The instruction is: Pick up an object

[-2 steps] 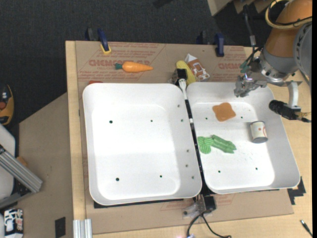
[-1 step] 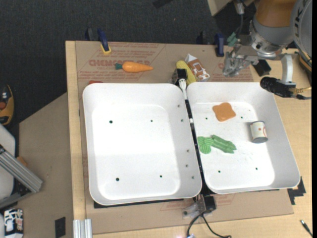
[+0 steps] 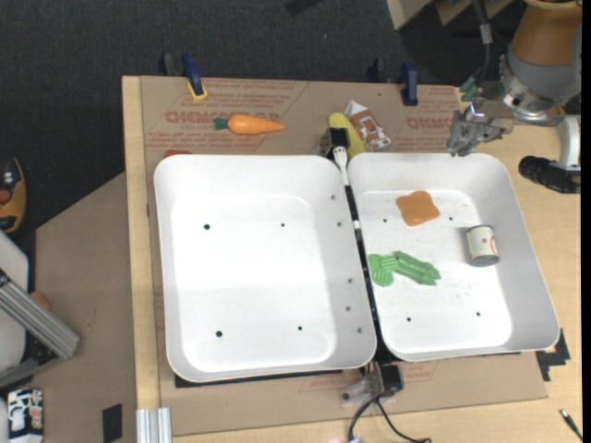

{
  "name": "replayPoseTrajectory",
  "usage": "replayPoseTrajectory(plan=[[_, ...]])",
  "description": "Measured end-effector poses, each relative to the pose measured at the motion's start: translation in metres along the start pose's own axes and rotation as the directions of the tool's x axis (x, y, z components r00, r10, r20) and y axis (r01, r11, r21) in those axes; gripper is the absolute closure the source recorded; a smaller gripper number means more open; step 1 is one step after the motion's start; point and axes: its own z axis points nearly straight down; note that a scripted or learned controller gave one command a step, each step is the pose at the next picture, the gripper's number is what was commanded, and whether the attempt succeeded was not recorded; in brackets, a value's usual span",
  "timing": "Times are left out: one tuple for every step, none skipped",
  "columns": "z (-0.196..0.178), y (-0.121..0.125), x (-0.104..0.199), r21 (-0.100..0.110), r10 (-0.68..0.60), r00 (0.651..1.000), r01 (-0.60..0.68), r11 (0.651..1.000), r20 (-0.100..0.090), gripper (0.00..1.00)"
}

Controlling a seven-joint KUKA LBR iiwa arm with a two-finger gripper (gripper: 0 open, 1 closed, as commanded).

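Hovering jaws point(image 3: 466, 137), state unclear

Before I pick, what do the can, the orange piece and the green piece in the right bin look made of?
Can: probably metal, given its grey, faintly shiny side, lying on its side. Orange piece: flat and matte with rounded corners, likely soft plastic or foam. Green piece: matte and lumpy, probably moulded plastic or rubber. All three lie apart on the right bin floor; none is certain at this resolution.
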Motion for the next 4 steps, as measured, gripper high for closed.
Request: replayPoseTrajectory(plan=[[0.012,0.000,-0.094,-0.004,0.003,1.000,-0.003,1.000,0.004,1.00],[0.021,0.001,-0.087,0.000,-0.005,1.000,0.005,1.000,-0.001,1.00],[0.034,0.001,-0.086,0.002,-0.005,1.000,0.005,1.000,-0.001,1.00],[0.047,0.001,-0.086,0.002,-0.005,1.000,0.005,1.000,-0.001,1.00]])
